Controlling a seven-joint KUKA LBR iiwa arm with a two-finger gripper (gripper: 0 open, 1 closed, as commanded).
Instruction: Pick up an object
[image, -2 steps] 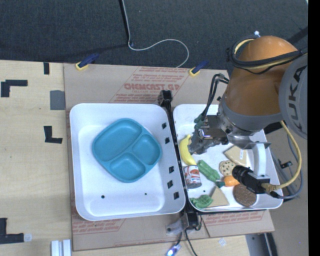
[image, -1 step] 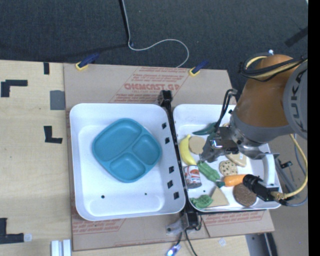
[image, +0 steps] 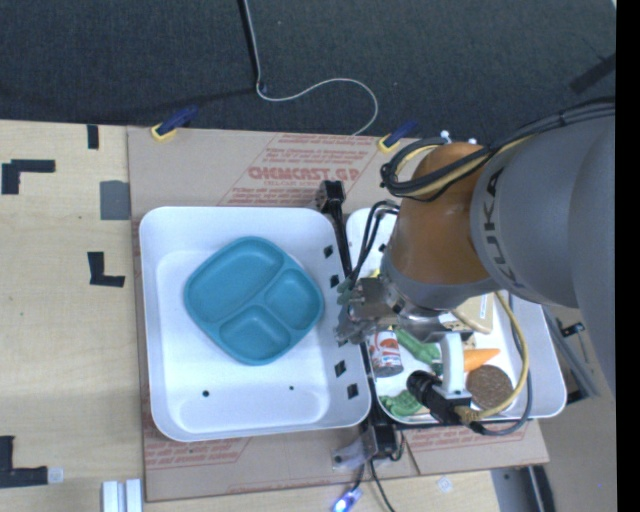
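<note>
My gripper hangs low over the left part of the right bin, close to the wall between the two bins. Just below it stands a small can with a red and white label. Beside the can lies a green piece, with another green piece near the bin's front edge. An orange carrot-like piece, a brown round disc and a pale beige item lie further right. The arm's orange band and grey body hide the far half of this bin.
The left bin holds a blue divided plate towards its far side. Both bins rest on a cardboard sheet on the bench. A white cable loops across the dark area behind.
</note>
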